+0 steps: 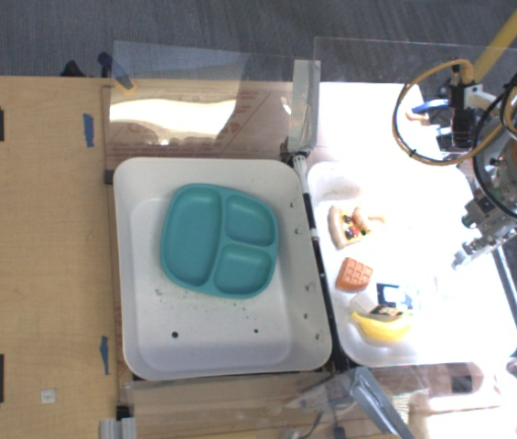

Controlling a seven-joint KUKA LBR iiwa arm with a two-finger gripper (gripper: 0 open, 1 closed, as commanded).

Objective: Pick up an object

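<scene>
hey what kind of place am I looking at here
Probably a robotics lab bench set up for grasping trials: two white bins, the left bin holding a teal divided plate, the right bin small toy foods, with a cabled robot arm reaching in.

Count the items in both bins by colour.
Teal: 1, tray
Orange: 1, waffle
Yellow: 1, banana
Blue and white: 1, small item
Cream, mixed colours: 1, toy
Total: 5

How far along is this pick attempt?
Nothing looks picked yet. The gripper sits at the right bin's right edge, apart from the waffle toy, the yellow toy and the small food toy lying there. Approach, grasp and lift remain.
</scene>
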